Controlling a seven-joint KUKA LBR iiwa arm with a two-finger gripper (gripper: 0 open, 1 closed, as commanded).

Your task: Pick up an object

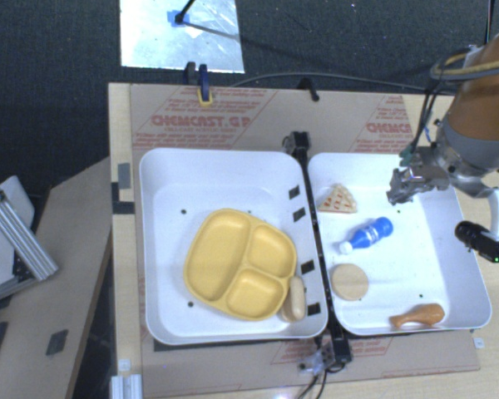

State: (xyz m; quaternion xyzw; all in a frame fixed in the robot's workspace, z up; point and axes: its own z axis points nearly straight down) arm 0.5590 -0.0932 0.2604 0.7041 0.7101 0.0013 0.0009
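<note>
Left bin [162, 223]: yellow divided tray [239, 264], with a small tan bread-like piece [295, 298] touching its lower-right corner. Nothing there is being worked.

Right bin [457, 273]: waffle-patterned wedge [338, 199] at upper left, blue bottle [366, 233] near the middle lying on its side, round cookie-like disc [349, 281] just below it, drumstick-shaped piece [417, 315] by the front wall. All four lie flat on the bin floor, so my read is the pick isn't done; approach and grasp are left.

Gripper [406, 183] hangs over the right bin's upper area, nothing visibly held. Can't tell whether it's spread or closed, too small and dark. Nearest candidates: wedge to its left, bottle below-left, both apart from it.
</note>
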